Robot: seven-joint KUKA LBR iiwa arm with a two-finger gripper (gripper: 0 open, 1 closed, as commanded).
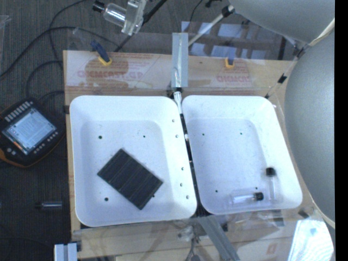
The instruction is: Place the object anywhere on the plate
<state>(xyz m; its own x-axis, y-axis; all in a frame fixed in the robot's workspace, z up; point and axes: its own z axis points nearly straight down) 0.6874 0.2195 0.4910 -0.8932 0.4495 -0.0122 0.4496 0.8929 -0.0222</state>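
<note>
Two small clear tubes with black caps lie in the right-hand white bin (217, 113), near its 5 o'clock corner. One tube (244, 198) lies flat across the floor, its cap pointing toward 3 o'clock. The other tube (271, 185) lies just beside it at roughly a right angle, its cap pointing toward 12 o'clock. Their near ends are close together; whether they touch cannot be told.

The plate (130, 178) is a dark, ribbed square slab lying flat in the left-hand white bin (81, 118). It is turned so its corners point like a diamond, and it sits toward 6 o'clock on that bin's floor. It is well apart from the tubes, with the two bins' touching rims between them.

The grey arm (318, 124) bulks large from 1 o'clock down to 4 o'clock of the view, above the right bin's outer edge.

The bins rest side by side on a wooden bench (136, 72). At 12 o'clock, a grey metal post (180, 58) stands over the seam between the bins. A yellow and blue clamp (101, 54) grips the bench's far edge at 11 o'clock, and an orange clamp (230, 63) at 1 o'clock. A shiny metal fixture (122, 14) hangs at the top, with black cables trailing away. On the dark floor at 9 o'clock lies a handheld controller (28, 132) with a lit screen. A small dark cylinder (51, 204) lies at 8 o'clock.
</note>
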